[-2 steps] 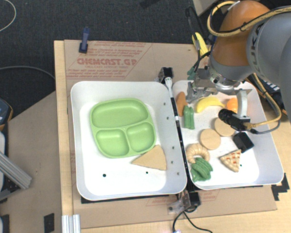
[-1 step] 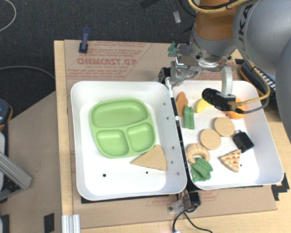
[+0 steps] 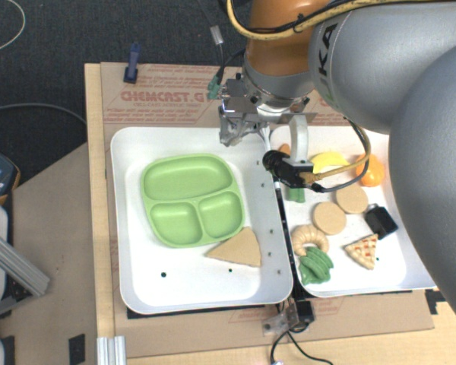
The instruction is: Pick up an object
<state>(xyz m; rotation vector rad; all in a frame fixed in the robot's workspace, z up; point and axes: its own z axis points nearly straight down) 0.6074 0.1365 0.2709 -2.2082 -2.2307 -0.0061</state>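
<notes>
Two shallow white bins sit side by side on the table: a left bin and a right bin.

The left bin carries two things: one green divided tray with three compartments, and one tan wedge at the tray's lower right corner.

The right bin carries two round tan biscuits, one pizza slice, one croissant, one green leafy piece, one black block, one yellow piece and one orange piece.
</notes>
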